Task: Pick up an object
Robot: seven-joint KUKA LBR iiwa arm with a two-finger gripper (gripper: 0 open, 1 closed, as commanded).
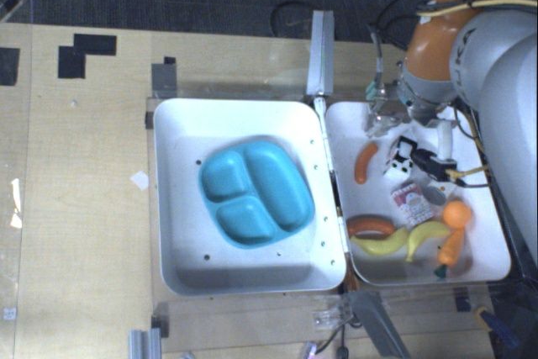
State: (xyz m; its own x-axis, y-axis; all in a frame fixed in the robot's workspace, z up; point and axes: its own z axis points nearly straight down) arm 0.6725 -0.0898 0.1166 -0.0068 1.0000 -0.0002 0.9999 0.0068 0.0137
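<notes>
My gripper hangs over the far left part of the right bin, just above and to the right of an orange sausage-shaped toy. Nothing shows held in it. Beside the sausage lies a black and white object. Nearer the front lie a small printed packet, an orange ball, a yellow banana, a carrot and a red-brown hot dog.
The left bin holds a blue divided plate. A metal divider post stands between the bins at the back. The grey arm with its orange band fills the upper right, with cables trailing over the right bin.
</notes>
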